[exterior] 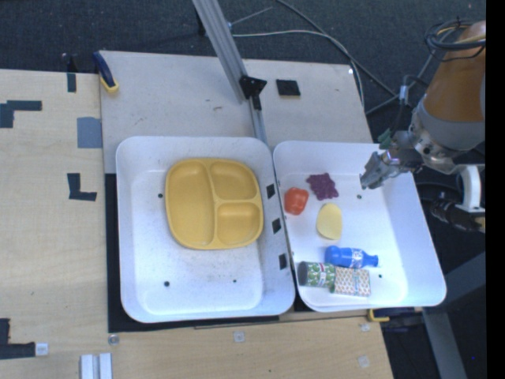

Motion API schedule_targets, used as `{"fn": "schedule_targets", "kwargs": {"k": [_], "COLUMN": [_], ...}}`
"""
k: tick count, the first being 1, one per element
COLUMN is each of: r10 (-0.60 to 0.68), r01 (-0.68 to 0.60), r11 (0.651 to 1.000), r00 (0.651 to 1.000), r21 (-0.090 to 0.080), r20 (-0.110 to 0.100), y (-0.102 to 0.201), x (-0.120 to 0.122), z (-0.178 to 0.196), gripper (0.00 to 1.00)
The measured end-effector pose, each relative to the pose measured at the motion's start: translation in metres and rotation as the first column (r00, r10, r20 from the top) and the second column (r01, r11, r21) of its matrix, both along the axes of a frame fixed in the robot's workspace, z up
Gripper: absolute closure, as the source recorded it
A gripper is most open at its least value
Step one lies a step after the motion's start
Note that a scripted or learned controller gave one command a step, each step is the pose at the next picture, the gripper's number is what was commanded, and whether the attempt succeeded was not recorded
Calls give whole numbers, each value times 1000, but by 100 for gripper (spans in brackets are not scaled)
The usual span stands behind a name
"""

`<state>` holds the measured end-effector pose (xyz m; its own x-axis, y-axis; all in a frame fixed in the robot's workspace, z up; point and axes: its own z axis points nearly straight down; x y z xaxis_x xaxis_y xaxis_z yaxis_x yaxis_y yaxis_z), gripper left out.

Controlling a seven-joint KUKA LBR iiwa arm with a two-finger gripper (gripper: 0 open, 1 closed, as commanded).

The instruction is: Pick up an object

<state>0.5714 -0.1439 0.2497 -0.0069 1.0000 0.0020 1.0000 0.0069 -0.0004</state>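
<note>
- Camera view: the claw (373,174) is seen over the upper right part of the right bin (410,235), with nothing between its tips; whether it is wide or narrow cannot be told from this slant.
- Five candidate things lie in that bin: a purple piece (322,185) nearest the claw, a red-orange piece (296,200) by the left wall, a yellow piece (330,221) in the middle, and a blue bottle (350,257) lying just above a printed packet (334,278) near the front.
- The left bin (142,212) carries a yellow divided tray (213,204), well apart from the claw.
- The purple piece is judged the best target: it is closest and stands free of its neighbours.
- A straight descent centred over it is advised, with closing only once both tips are beside it.
- The bottle and packet touch and would be harder to separate.
</note>
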Motion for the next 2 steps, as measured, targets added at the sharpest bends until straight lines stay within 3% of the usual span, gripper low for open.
{"fn": "schedule_targets", "kwargs": {"k": [1, 2], "r10": [-1, -1], "r01": [1, 1], "r11": [1000, 1000], "r00": [1000, 1000], "r21": [-1, -2], "r20": [-1, -3], "y": [51, 108], "x": [6, -3], "z": [-6, -20], "gripper": [100, 100]}}
